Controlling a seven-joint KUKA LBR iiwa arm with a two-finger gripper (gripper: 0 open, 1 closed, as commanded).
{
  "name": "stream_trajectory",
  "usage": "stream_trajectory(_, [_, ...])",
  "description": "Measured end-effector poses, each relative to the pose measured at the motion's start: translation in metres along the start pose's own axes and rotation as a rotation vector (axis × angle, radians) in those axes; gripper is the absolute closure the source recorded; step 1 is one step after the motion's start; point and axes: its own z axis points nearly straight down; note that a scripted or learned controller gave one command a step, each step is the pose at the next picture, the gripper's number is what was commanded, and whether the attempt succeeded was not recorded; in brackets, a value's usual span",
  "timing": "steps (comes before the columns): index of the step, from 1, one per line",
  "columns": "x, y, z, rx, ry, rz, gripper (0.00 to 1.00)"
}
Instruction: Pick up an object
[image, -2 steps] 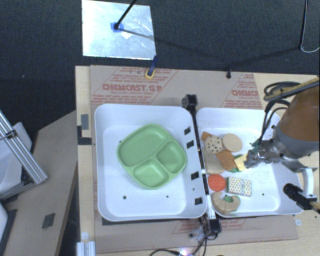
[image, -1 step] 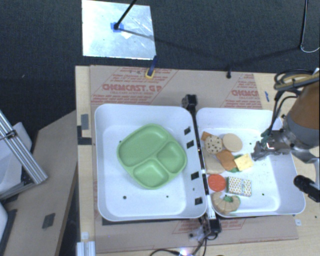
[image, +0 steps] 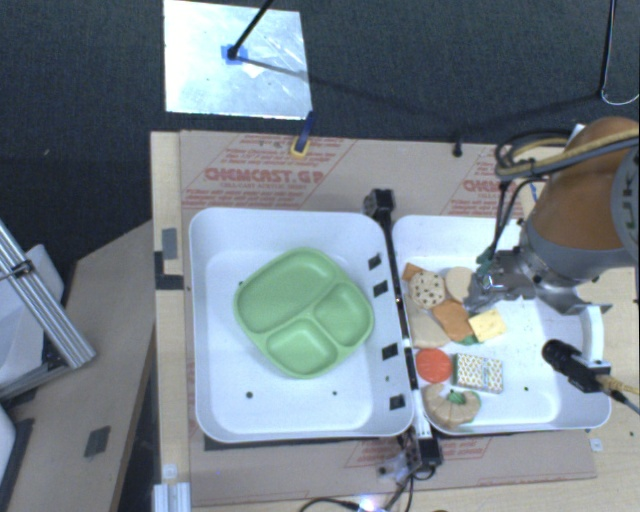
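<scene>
A: Why is everything sitting in the right bin (image: 575, 405) while the left bin (image: 215, 400) is carrying just the green divided plate (image: 305, 312)?

B: My guess is the right one is serving as the picking pile. The toy food is lying clustered along its left side: a chip cookie (image: 428, 290), an orange piece (image: 453, 320), a yellow cheese wedge (image: 488, 326), a red disc (image: 433, 364), a patterned packet (image: 479, 373).

A: And the gripper (image: 487, 289)?

B: It is reaching in from the right and hovering low over the cluster's upper edge. The cheese wedge and orange piece are lying just below it, the cookie just to its left.

A: Is it grasping anything?

B: I cannot tell; the tip is blurring into the items beneath. Nothing is visibly lifting off the worktop bins.
</scene>
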Motion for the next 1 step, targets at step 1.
stream_trajectory(1, [0.0208,0.0215,-0.011,0.001,0.001,-0.001,1.0])
